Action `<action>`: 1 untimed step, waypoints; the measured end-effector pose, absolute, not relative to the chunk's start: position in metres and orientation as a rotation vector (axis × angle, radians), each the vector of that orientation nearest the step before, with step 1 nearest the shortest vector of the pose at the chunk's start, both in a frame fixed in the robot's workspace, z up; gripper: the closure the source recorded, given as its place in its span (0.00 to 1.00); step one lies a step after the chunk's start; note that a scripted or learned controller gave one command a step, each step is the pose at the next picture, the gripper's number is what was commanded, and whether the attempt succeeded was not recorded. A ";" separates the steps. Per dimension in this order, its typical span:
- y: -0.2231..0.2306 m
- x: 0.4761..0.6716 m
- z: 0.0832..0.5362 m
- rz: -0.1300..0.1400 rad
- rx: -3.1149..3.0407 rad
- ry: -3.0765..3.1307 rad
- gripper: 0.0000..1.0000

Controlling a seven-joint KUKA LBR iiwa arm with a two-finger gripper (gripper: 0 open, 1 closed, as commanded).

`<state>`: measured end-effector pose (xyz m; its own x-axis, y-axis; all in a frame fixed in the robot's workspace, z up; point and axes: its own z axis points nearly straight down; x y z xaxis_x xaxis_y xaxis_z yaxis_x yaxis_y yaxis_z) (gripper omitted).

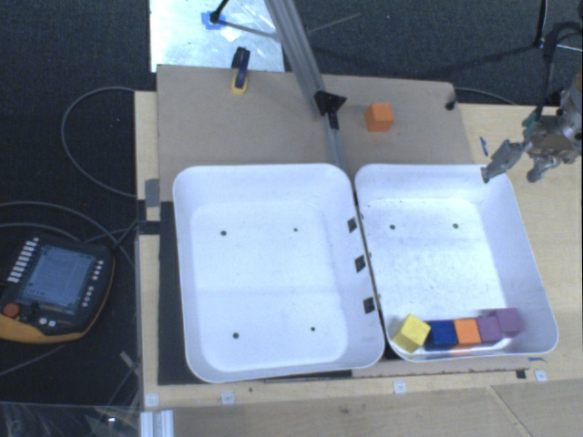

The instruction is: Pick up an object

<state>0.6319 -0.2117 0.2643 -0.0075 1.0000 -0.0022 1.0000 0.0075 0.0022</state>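
Note:
Along the right bin's (510,208) front wall lies a row of small blocks: a yellow block (412,332), a blue block (443,334), an orange block (467,331) and two purple blocks (501,323). My gripper (514,167) hangs above the bin's far right corner, well away from the blocks. Its fingers are spread open with nothing between them.
The left bin (264,271) sits beside the right one, joined by black clips. An orange cube (379,116) rests on the brown board behind the bins. A slanted metal pole (301,48) ends at a black clamp (329,104). A teach pendant (53,285) lies on the floor at left.

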 end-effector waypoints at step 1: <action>-0.203 0.557 0.230 -0.005 2.226 2.222 0.00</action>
<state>0.5569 -0.2028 0.2298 0.0017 1.0000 0.0007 1.0000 -0.0017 -0.0049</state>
